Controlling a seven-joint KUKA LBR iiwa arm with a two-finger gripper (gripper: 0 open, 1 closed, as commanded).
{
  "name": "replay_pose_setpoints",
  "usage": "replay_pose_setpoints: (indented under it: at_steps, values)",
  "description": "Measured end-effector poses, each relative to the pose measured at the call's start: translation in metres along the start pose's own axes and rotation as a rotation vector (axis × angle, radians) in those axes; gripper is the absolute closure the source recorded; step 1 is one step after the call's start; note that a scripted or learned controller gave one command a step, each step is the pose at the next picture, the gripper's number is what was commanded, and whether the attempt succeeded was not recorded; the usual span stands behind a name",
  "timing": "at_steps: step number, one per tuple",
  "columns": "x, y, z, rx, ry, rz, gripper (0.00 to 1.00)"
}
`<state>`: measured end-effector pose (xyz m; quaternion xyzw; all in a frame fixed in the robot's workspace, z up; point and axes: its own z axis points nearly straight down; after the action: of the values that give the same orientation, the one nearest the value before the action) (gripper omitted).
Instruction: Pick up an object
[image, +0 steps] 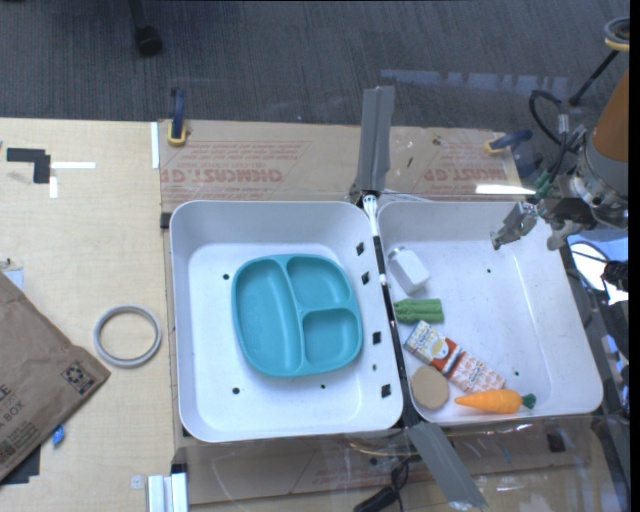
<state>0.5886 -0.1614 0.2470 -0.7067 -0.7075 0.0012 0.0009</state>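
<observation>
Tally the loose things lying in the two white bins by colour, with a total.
Blue: 1, the divided plate
White: 1, the small block
Green: 1, the ridged piece
Tan: 1, the round disc
Orange: 1, the carrot
Red and white: 1, the packet
Total: 6

Dark grey carpet floor (280, 50), pale wooden bench (80, 250), cardboard sheet (270, 165)

tape ring (127, 334) on bench | brown cardboard box (35, 375) at left edge | 2 yellow clamps (177, 133) on rear cardboard
</observation>
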Motion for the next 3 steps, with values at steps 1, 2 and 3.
replay_pose_setpoints:
  at_steps: [1,2,3]
  values:
    - [0.036,-0.054,0.123,-0.001,0.001,-0.158,0.0]
    - [0.05,-0.108,0.152,-0.01,0.0,-0.094,0.0]
    - [0.051,-0.107,0.143,-0.011,0.002,-0.092,1.0]
